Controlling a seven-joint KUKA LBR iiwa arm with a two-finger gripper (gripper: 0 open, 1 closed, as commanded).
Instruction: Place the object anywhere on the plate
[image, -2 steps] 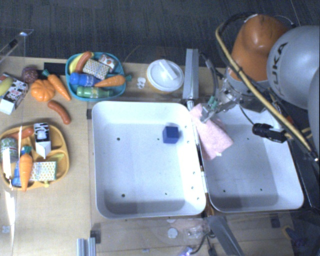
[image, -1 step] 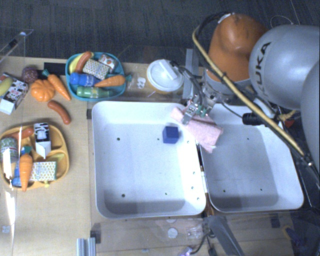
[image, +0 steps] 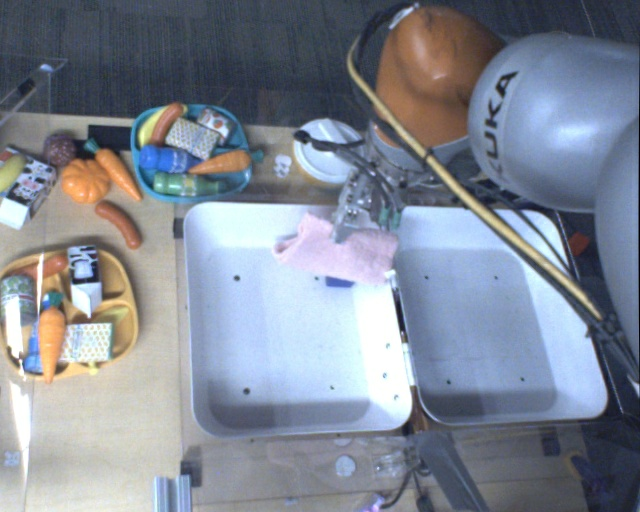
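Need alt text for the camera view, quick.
The gripper hangs at the far rim between two white bins, right over a pink cloth lying in the left bin. Toy food sits on the bench at left.

Grey arm (image: 560, 110) bent low from right, pincer (image: 362, 212) pointing down

Blue item (image: 339, 282), perhaps cloth-hidden (image: 335, 252)

Even overhead light, bright on the white bins (image: 300, 400), glare on the grey arm (image: 560, 110), soft shadows, slightly blurry overall
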